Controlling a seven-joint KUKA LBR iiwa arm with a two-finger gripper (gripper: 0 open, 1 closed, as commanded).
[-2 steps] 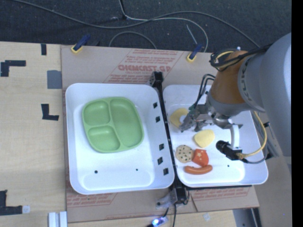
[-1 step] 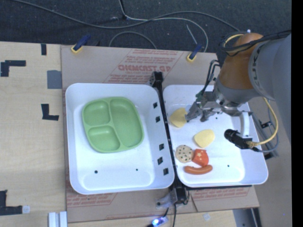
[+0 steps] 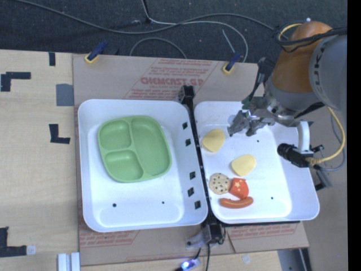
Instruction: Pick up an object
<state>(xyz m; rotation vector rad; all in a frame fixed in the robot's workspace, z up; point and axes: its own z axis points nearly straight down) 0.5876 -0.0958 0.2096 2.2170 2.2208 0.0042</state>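
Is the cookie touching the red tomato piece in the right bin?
Touching. The camera view shows the cookie overlapped on its right edge by the tomato piece, with no white of the right bin between them.

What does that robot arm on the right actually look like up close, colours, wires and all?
The arm is a thick, rounded grey tube with a glossy orange band above the wrist. At its end sits a small dark metal gripper of angular parts. Thin dark cables loop around the orange section, and a yellowish cable hangs at the arm's right beside a black fitting.
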